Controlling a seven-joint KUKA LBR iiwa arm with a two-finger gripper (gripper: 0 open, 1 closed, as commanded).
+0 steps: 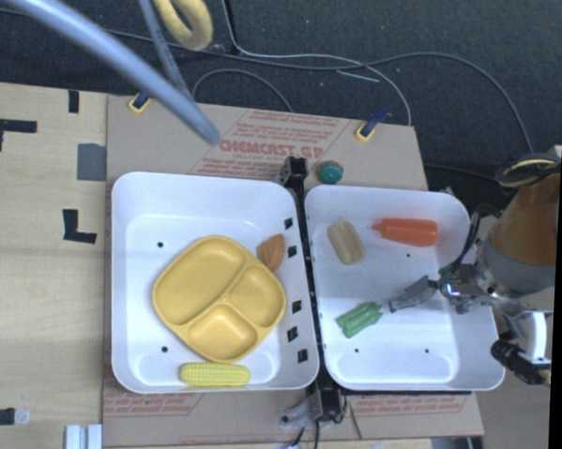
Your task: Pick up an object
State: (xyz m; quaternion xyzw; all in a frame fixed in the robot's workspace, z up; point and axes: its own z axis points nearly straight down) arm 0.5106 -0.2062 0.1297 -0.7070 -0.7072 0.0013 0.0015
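The right bin (461, 374) holds a green object (358, 319), a tan bread-like piece (346, 242) and an orange carrot-like piece (407, 231). My gripper (401, 298) reaches in from the right, its dark fingertips low in the right bin just right of the green object's upper end. No object shows between the fingertips. The left bin (128, 277) holds a yellow divided plate (219, 295), a brown piece (272, 252) at the plate's upper right, and a yellow corn cob (214, 375) near the front wall.
A teal ball (331, 172) lies on the cardboard behind the bins. Black clips run along the seam (301, 295) between the bins. The arm's orange band (533, 223) hangs over the right bin's right rim. Cables cross the dark floor behind.
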